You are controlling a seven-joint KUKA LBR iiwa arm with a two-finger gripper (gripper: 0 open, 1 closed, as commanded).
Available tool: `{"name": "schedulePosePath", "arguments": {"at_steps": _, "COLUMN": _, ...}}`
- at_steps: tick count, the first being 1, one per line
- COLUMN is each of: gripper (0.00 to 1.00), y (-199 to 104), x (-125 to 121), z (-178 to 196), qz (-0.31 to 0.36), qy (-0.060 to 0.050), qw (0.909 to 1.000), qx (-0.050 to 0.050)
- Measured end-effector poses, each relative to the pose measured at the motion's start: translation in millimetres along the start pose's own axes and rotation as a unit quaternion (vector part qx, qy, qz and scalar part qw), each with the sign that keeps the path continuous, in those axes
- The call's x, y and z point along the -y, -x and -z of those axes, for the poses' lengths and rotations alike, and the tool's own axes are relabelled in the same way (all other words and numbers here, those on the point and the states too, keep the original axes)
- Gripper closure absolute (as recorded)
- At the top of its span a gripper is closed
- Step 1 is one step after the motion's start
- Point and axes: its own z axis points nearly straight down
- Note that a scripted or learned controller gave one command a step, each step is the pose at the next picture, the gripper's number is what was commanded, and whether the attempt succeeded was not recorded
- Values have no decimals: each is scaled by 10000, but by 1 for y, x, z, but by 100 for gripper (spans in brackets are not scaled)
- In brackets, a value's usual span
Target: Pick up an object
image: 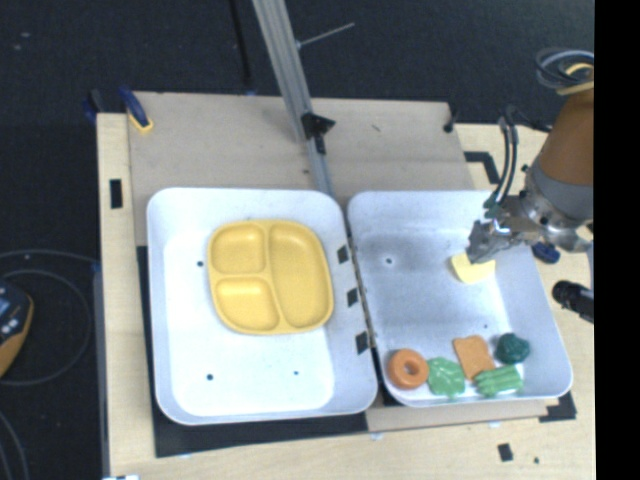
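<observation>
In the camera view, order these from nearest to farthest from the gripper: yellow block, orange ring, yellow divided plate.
From the gripper:
1. Yellow block, just below it in the right bin.
2. Orange ring, that bin's lower edge.
3. Yellow divided plate, left bin.

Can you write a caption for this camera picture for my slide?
Gripper over a yellow block in the right bin; yellow tray beside.

A yellow three-compartment plastic plate [270, 275] lies in the left white bin [180, 368], while in the right white bin [400, 228] a pale yellow block [472, 268] sits below the pincer [484, 248], well behind an orange ring [407, 367] and green toys [446, 377] along the front wall.
</observation>
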Motion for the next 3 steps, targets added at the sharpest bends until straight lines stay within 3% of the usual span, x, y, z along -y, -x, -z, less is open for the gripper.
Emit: {"name": "schedulePosePath", "arguments": {"at_steps": 3, "gripper": 100, "y": -143, "x": -24, "z": -6, "qz": 1, "qy": -9, "qw": 10000, "qx": -4}}
